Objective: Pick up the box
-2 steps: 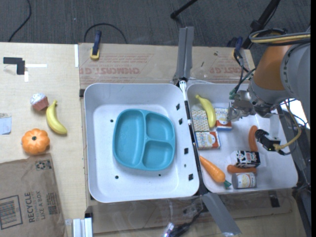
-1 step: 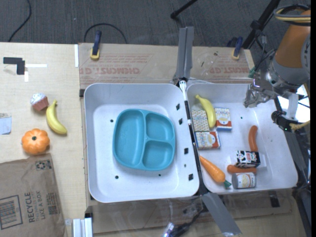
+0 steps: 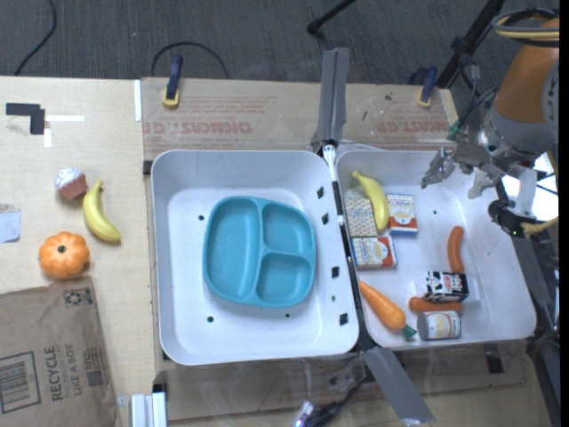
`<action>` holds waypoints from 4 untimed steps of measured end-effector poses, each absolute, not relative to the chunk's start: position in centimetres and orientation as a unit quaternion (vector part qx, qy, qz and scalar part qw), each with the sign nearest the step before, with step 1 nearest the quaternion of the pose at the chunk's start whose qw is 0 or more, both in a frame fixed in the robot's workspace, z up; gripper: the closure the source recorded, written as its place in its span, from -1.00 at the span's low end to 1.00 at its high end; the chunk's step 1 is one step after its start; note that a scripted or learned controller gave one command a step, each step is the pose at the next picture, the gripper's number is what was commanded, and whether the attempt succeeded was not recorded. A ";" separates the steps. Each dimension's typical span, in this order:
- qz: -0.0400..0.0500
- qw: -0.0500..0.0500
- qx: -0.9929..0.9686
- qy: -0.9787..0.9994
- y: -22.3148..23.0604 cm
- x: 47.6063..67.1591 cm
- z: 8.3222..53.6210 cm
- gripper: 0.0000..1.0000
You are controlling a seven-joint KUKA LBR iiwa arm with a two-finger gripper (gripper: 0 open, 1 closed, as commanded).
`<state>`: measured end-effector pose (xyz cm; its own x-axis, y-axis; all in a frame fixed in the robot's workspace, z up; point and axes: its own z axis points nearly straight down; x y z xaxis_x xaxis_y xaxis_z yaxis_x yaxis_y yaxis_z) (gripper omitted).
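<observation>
At the upper right of the frame, the arm (image 3: 526,87) shows a broad orange band over a grey wrist section. Below it sits a cluster of grey metal gripper (image 3: 458,169) hardware with pale fingers, and black cable loops beside it.

Brown paper bag (image 3: 44,354), lower left of the frame: "RECYCLE" printed in black, running sideways beside a barcode; a recycling symbol above it.
Cardboard sheet (image 3: 240,114), on the bench behind the bins: red lettering, upside down and too faint to read surely.
Small boxes (image 3: 402,213) in the right bin: print too small to read.
</observation>
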<state>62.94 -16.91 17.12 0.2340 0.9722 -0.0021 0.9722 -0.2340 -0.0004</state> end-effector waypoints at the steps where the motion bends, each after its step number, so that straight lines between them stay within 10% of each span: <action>1: 0.002 0.004 0.777 0.629 -13.7 63.5 9.7 -1.00; 2: -0.001 0.003 0.796 0.605 -11.4 59.0 9.4 -1.00; 3: -0.001 0.001 0.797 0.604 -11.4 58.9 10.2 1.00; 4: -0.001 -0.001 0.738 0.675 -12.4 57.7 9.2 1.00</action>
